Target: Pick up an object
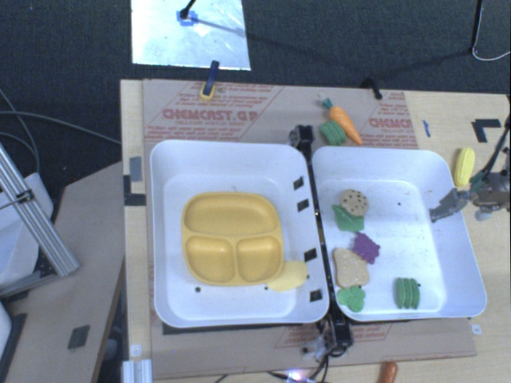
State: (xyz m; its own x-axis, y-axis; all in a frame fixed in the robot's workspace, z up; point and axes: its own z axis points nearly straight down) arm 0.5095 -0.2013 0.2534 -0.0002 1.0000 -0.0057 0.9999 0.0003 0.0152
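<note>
The right white bin (415, 170) holds several toy foods: a brown speckled round piece (354, 201) on a green leaf (348, 219), a purple piece (366, 247), a tan slice (350, 268), a small green floret (351, 298) and a ribbed green piece (407, 293). My gripper (445, 207) reaches in from the right edge and hangs over the bin's right rim, well to the right of the toys. Nothing shows in its grasp. The arm behind it is cut off by the picture's edge.
The left white bin (172, 214) holds a yellow divided plate (232, 238) with a pale yellow piece (289, 276) at its lower right corner. A carrot (344, 120) and a green piece (332, 133) lie on the board behind the bins. A yellow corn cob (464, 166) lies beside the right bin.
</note>
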